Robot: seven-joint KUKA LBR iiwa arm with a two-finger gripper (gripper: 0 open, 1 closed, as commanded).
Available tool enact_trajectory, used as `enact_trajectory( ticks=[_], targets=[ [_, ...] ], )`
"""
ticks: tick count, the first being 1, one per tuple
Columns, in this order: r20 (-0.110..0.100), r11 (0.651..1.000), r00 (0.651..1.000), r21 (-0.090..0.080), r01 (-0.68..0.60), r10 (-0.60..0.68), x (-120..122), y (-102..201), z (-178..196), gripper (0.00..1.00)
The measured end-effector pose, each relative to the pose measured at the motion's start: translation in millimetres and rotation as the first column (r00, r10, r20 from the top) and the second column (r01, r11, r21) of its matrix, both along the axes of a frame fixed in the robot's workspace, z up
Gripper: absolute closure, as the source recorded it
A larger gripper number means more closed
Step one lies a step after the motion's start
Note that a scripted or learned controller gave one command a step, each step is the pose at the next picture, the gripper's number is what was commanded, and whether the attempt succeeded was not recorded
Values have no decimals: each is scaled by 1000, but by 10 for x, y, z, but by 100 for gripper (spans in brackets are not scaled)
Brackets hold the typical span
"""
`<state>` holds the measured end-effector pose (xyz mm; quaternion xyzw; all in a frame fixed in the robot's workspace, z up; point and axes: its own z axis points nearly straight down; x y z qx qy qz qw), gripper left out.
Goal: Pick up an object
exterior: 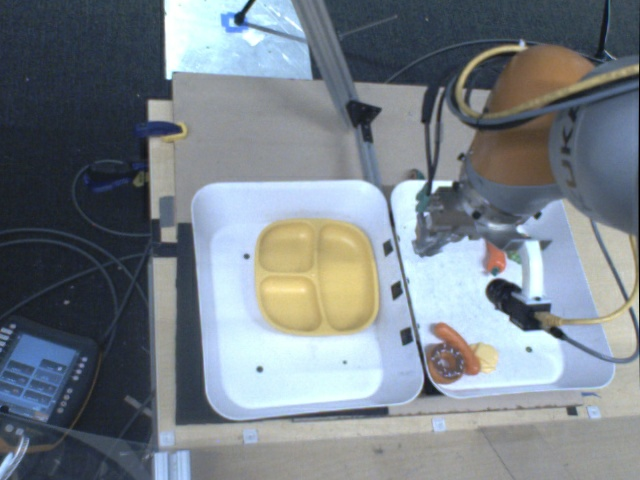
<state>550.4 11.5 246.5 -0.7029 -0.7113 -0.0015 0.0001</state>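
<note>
The claw (433, 233) hangs low over the upper left corner of the right bin (455, 293), above bare white floor. Whether it is apart or together I cannot tell from this angle, and I see nothing held in it. Just to its right lies a small orange piece (494, 260). Further off, near the front edge, a sausage (452, 336), a doughnut (444, 363) and a pale yellow piece (486, 357) sit bunched together. The left bin (225, 298) holds a yellow divided plate (318, 275) on the tabletop (260, 128). I'd judge this the approach step: next it needs to centre over one piece, likely the orange one, then descend and close.
</note>
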Motion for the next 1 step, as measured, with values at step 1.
enact_trajectory(
  ticks=[1],
  targets=[
    [-1,1000,1000,-1,1,-1,76,539,-147,100]
  ],
)
